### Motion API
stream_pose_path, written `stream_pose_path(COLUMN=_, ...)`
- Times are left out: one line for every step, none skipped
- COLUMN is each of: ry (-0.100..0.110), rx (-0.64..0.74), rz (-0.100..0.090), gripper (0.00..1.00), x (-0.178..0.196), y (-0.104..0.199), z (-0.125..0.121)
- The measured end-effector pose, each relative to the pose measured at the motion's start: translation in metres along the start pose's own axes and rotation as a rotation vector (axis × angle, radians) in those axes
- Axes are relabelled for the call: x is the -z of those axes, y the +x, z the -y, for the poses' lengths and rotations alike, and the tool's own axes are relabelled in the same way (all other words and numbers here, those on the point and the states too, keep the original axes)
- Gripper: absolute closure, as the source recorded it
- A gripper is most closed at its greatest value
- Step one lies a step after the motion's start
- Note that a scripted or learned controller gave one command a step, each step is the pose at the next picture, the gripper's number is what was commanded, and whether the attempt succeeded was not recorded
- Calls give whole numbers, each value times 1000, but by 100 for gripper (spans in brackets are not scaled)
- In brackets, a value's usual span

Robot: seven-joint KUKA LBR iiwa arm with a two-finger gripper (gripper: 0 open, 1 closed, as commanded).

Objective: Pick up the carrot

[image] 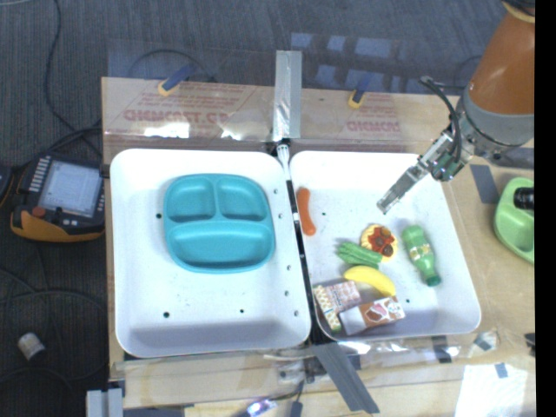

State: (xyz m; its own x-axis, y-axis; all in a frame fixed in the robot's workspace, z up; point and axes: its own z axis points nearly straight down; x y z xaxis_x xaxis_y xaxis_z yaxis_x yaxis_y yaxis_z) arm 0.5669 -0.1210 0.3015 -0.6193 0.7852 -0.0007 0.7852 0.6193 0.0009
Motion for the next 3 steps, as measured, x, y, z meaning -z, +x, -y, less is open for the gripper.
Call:
stream_pose_path(ry=0, rx=239, rz=-1, gripper=0, x=-12, y=52, z=-8)
stream_pose_path(ry=-3, rx=913, rz=3, gripper=0, x=74, y=50, z=5)
stream_pose_path(ry=-3, rx=914, rz=3, gripper=0, x=74, y=50, z=4)
